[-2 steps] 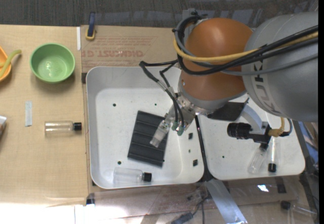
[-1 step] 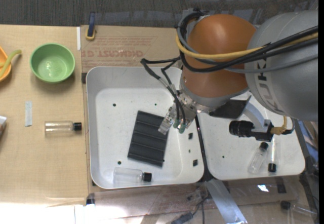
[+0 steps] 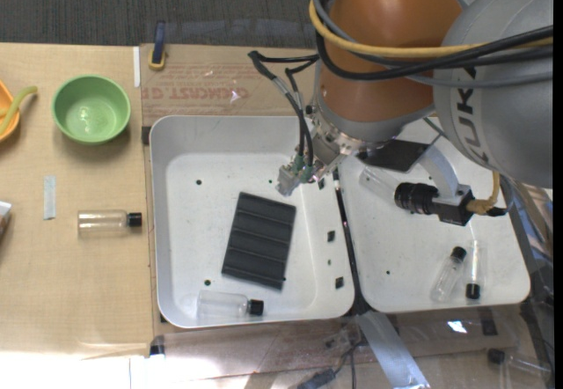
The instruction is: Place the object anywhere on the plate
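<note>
A black ribbed rectangular plate [image 3: 259,240] lies flat in the left bin [image 3: 176,202], slightly tilted. Near that bin's front edge a clear vial with a black cap [image 3: 227,305] lies on its side. My gripper [image 3: 295,174] hangs over the left bin's back right part, just above and right of the plate's far corner. The big orange and grey arm hides most of the wrist. Nothing shows between the gripper's tips from this angle.
Two more clear vials [image 3: 447,275] [image 3: 473,273] lie in the right bin [image 3: 501,290]. On the wooden bench to the left stand a green bowl [image 3: 91,109] and another capped vial [image 3: 107,220]. An orange thing [image 3: 7,113] shows at the left edge.
</note>
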### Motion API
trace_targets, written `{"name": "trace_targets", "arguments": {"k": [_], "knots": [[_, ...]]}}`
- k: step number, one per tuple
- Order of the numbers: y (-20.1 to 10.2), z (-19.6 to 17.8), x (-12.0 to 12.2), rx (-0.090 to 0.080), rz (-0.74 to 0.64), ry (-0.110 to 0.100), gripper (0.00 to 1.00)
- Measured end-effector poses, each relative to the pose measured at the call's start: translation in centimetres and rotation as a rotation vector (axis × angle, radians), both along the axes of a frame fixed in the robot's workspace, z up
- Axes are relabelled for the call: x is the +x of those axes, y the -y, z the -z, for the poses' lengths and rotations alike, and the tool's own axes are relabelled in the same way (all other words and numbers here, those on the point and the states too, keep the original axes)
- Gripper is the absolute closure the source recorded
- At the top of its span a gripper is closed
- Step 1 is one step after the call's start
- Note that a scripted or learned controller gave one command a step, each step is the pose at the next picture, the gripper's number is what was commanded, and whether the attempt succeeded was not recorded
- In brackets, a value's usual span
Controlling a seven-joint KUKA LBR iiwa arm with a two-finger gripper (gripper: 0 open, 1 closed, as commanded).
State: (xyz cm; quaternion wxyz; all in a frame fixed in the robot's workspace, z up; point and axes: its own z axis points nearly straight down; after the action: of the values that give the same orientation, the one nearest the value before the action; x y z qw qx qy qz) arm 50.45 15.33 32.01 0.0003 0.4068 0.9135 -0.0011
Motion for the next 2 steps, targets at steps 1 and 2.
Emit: {"name": "trace_targets", "arguments": {"k": [1,2], "knots": [[1.5,5.8,9.9,0.000,0.033,0.000,1.00],[-2.3,0.2,13.4,0.001,-0.161,0.003,1.00]]}}
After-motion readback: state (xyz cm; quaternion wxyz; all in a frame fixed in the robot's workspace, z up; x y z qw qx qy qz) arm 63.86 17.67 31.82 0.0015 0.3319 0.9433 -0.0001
